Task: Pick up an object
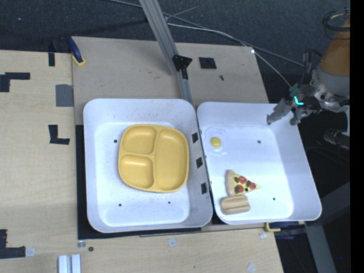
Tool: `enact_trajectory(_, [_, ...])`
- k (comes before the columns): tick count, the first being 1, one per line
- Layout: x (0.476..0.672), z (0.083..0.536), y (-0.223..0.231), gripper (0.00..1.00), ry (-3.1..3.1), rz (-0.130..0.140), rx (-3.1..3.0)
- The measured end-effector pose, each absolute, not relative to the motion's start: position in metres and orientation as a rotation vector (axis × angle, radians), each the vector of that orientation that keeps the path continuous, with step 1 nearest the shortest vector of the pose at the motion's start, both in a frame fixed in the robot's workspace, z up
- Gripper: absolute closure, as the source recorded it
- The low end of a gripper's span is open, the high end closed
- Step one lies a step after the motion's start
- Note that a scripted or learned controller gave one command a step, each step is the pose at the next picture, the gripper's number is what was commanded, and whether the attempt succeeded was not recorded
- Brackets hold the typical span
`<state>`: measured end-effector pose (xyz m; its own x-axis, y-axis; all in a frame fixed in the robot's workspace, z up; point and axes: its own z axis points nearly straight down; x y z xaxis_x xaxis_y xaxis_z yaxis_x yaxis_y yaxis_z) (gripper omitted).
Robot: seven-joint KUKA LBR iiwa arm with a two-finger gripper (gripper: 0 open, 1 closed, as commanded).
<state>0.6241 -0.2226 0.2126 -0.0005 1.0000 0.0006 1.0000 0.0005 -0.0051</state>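
In the right bin (296, 169) lie three toy foods: a fried egg (216, 142) near the left wall, a pizza slice (240, 183) lower down, and a hot dog bun (235, 205) just below the pizza. My gripper (284, 115) hangs over the bin's upper right corner, well away from all three. Its two dark fingers are spread apart with nothing between them.
The left bin (102, 152) holds a yellow divided plate (153, 157). A slanted metal pole (162, 33) rises behind the bins. The arm's orange band (336, 56) sits at the right edge, and cables run across the bench top.
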Motion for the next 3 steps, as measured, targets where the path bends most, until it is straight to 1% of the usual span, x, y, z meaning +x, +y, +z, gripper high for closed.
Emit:
enact_trajectory(1, [0.625, 0.215, -0.223, 0.00, -2.223, 0.002, -2.220])
enact_trajectory(2, [0.615, 0.155, -0.223, 0.00, -2.219, 0.007, -2.217])
enact_trajectory(3, [0.615, 0.112, -0.222, 0.00, -2.221, 0.006, -2.217])
